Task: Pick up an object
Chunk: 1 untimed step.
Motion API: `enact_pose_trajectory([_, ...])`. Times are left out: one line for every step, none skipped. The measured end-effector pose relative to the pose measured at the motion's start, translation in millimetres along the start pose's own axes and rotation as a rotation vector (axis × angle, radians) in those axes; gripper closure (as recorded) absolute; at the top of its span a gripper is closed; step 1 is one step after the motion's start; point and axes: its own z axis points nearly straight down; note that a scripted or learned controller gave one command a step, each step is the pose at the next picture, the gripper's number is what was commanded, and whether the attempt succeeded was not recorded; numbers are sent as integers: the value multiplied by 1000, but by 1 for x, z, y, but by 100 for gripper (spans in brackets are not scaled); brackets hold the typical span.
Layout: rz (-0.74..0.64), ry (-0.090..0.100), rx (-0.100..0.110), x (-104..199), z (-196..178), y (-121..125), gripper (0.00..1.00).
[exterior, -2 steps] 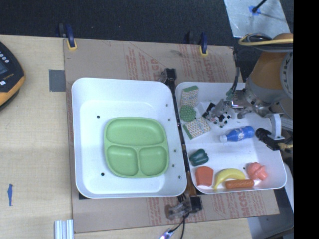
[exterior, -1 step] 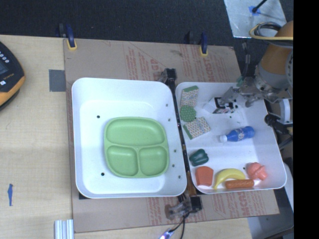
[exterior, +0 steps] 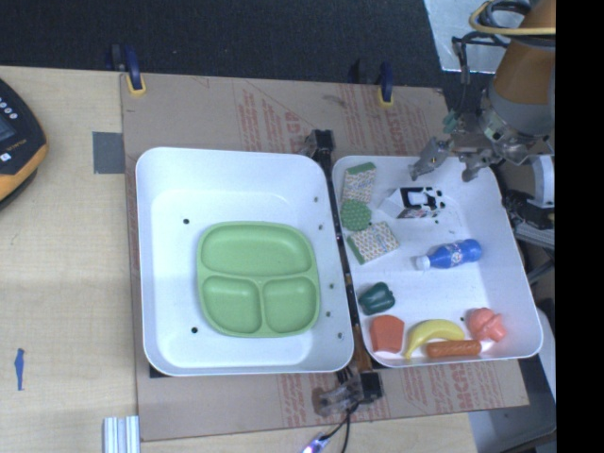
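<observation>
You won't find any text you can read here. The brown board [exterior: 283,111] under the bins carries faint reddish printing, too blurred to make out, and the blue bottle [exterior: 451,254] at right has an illegible label.

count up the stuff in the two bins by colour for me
Green: 3 – divided plate in the left bin, round disc, pepper
Blue: 1 – bottle
Yellow: 1 – banana
Orange or red: 3 – block, sausage, pinkish lump
Patterned: 2 – packets
Black and white: 1 – card
Total: 11
</observation>
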Motion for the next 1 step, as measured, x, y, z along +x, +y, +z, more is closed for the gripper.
enact_pose_trajectory([0,-5,-12,55,83,4,0])
